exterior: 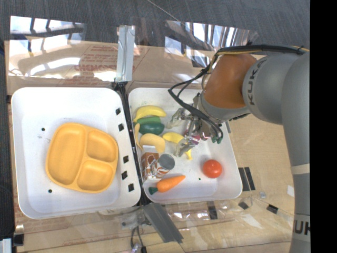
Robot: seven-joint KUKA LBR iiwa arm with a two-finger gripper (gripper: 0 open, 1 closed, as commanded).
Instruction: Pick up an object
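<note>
Both white bins [31,141] look like smooth, matt plastic. The yellow divided tray [81,157] has a soft plastic sheen. The tomato [212,168], carrot [169,183] and banana [149,112] look like glossy moulded plastic. The bench [95,57] is brown cardboard under reflective clear sheeting. The arm's orange band [226,83] shines; its grey shell [281,88] is satin-smooth.

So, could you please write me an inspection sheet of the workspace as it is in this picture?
Surface: bench bearing two white bins, left bin and right bin, side by side.
Job's things: right bin holds banana, green vegetable, yellow fruit, tomato, carrot, small carton, grey disc.
Clutter: yellow divided tray in left bin.
Grippers: end effector low over right bin's middle; grasp cannot be judged.
Cables: black cables looping at the wrist.
Surroundings: dark carpet beyond the bench.
</note>
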